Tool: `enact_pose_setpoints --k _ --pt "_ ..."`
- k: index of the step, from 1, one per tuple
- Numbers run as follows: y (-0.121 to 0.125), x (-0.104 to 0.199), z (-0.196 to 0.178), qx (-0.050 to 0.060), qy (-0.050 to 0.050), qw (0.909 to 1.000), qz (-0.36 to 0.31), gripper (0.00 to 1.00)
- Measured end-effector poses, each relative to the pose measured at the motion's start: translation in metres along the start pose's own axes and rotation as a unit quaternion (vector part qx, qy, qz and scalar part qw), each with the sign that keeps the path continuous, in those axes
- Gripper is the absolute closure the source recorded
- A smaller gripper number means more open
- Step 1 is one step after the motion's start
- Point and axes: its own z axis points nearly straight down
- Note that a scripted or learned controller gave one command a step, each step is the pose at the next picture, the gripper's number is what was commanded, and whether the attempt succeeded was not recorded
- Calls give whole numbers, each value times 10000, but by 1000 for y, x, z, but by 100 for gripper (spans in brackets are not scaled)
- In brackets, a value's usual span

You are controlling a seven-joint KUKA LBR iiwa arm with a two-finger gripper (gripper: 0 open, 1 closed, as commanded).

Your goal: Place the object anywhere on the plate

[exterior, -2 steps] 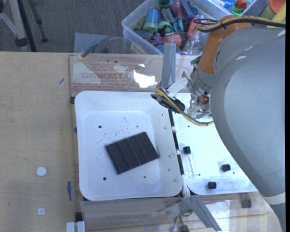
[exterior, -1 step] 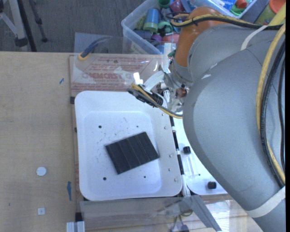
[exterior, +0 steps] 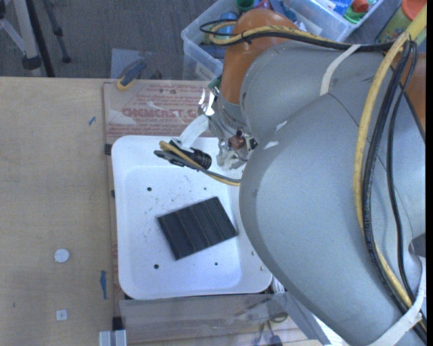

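Observation:
A dark grey ribbed rectangular plate (exterior: 197,227) lies flat in the middle of the left white bin (exterior: 132,203), turned slightly askew. My gripper (exterior: 229,147) hangs over the bin's far right corner, above and behind the plate, mostly hidden by the big grey arm (exterior: 325,203) and its orange band (exterior: 254,40). A black and yellow cable bundle (exterior: 184,157) sticks out to the left of the wrist over the bin floor. I cannot make out any object held at the gripper.
A cardboard sheet with red print (exterior: 152,108) lies behind the bin. A clear plastic box of coloured items (exterior: 298,17) stands at the back. The wooden bench (exterior: 47,189) stretches left, bearing a small white disc (exterior: 61,255).

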Motion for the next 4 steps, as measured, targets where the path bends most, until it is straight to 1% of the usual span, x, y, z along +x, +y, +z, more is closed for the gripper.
enact_pose_setpoints --k 1,2,3,4 --pt "-29 24 63 3 -2 9981 623 100" --pt "-101 -28 99 -44 86 9992 -391 100" --pt "-48 -60 102 -6 58 9997 217 100" --pt "-87 -16 94 5 -21 9911 -1333 100"
